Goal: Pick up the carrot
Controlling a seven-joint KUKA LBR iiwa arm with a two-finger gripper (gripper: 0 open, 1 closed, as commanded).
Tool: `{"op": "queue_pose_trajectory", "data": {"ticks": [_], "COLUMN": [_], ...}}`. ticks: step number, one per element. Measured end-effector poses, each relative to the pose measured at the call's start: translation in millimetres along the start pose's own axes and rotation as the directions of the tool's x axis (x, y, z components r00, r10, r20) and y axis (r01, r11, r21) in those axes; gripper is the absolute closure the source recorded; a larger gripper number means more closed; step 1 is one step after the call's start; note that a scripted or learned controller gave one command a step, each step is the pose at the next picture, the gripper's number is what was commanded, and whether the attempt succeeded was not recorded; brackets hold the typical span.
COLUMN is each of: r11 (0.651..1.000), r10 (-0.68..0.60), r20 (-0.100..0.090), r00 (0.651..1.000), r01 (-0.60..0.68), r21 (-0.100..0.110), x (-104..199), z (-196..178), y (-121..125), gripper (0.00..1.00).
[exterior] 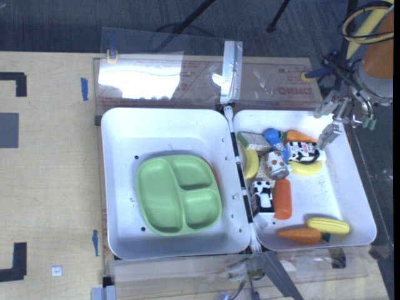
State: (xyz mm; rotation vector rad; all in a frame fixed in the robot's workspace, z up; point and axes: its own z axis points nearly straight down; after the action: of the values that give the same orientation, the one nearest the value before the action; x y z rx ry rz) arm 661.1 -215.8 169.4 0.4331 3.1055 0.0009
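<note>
We are seeing the carrot [300,234] lying at the right bin's [356,195] near edge. Our pincer [332,121] is hovering well apart, over the far corner, fingers spread and pinching nothing.

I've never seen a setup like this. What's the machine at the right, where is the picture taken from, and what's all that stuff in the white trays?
One camera looks down from above the bench. The gripper at the right belongs to a robot arm; it hangs over the right bin and holds nothing. That bin holds toy food: a carrot near the front, corn touching it, a banana and other small toys. The left bin holds a green divided plate. The arm is meant to pick up the carrot.
</note>
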Motion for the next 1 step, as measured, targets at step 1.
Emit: {"op": "queue_pose_trajectory", "data": {"ticks": [1], "r11": [1.000], "r10": [0.001], "r20": [0.010], "r00": [1.000], "r01": [-0.001], "r21": [-0.002], "x": [-2.1], "z": [-12.7], "y": [0.8], "gripper": [1.00]}}
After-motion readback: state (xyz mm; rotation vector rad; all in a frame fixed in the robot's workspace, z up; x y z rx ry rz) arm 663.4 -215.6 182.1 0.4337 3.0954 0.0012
